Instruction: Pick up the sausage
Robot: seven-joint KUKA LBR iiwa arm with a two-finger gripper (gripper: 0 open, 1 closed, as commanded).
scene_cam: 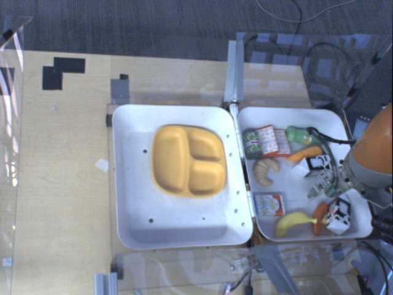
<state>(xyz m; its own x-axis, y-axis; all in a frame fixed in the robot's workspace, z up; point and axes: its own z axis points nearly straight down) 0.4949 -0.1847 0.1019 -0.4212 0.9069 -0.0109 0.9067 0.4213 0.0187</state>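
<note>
Sausage [319, 217], reddish-orange, lies in the right bin [350, 128] near its front edge, just beside the right end of a banana [293, 222] and close to a black-and-white cow toy [339, 215]. The gripper [323, 186] hangs just above and behind it, at the end of the arm [374, 149] reaching in from the right; whether its jaws are open or closed cannot be told, and nothing is seen between them. Also in the right bin are a croissant [265, 171], a carrot [304, 155], a green bottle [299, 134], a snack packet [265, 141] and a small red packet [269, 204]. The left bin [132, 183] holds a yellow divided tray [187, 160]. Both bins sit on the pale wooden desk [61, 183].
</note>
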